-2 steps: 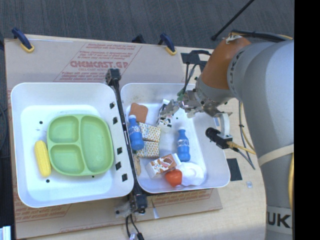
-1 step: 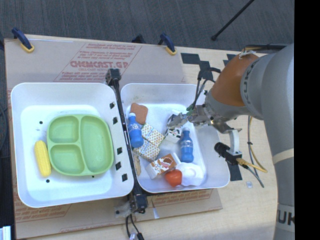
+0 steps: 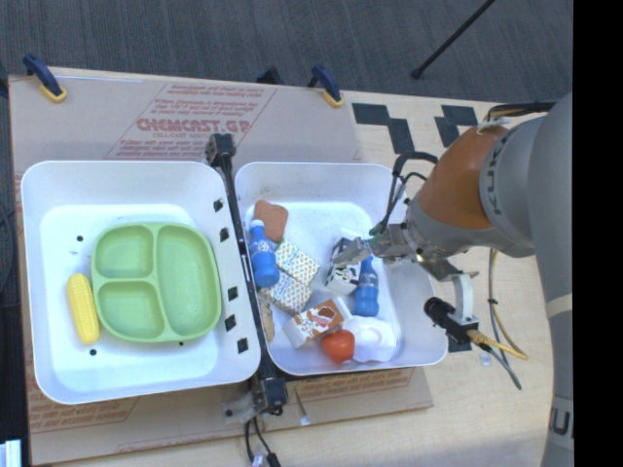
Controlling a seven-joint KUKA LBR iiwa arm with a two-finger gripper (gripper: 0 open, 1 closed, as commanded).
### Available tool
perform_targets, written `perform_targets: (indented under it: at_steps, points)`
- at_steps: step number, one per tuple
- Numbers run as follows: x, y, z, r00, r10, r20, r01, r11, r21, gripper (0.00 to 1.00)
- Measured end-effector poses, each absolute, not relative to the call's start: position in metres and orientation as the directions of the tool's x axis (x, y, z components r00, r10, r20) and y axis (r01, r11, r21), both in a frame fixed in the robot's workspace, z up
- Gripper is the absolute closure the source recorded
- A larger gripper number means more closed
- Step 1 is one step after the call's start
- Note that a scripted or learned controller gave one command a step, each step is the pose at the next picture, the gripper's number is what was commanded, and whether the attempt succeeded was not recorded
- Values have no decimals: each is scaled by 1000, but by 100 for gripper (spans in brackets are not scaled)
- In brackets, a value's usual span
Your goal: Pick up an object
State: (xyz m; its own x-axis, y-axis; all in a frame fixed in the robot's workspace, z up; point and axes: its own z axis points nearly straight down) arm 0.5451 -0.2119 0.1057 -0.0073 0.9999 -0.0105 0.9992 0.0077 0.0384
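Reach step: gripper low in the right bin amid clutter, poised over a black-and-white carton beside a blue bottle, opening unclear; next, descend and close squarely.

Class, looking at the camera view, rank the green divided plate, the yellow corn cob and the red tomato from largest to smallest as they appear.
1. green divided plate
2. yellow corn cob
3. red tomato
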Motion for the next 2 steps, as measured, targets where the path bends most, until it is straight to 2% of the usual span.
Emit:
perform_targets:
  at_steps: [1, 2]
  points:
    - [514, -205, 107, -5, 1000, -13, 999, 6, 36, 0]
    - [494, -212, 106, -8, 1000, -11, 999, 9, 43, 0]
